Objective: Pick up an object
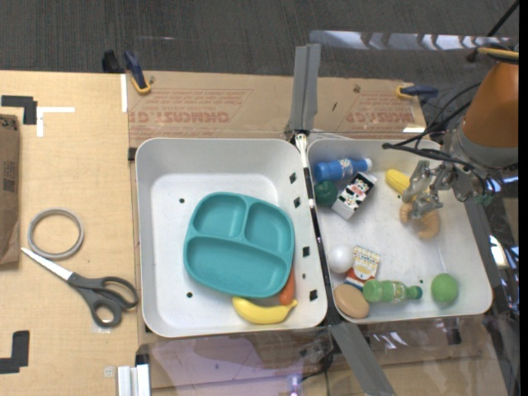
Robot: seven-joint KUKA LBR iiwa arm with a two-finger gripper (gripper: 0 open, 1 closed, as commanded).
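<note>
My gripper hangs over the upper right part of the right bin, reaching in from the right. Directly beneath its tip lies a tan, rounded object, partly hidden by the gripper. A yellow piece sits just to its left. Further left are a blue bottle, a dark green item and a black-and-white box. Along the front of the bin lie a white egg, a small carton, a green bottle, a brown bun and a green ball.
The left bin holds a teal divided plate, with a banana and an orange piece at its front edge. Scissors and a tape roll lie on the bench to the left.
</note>
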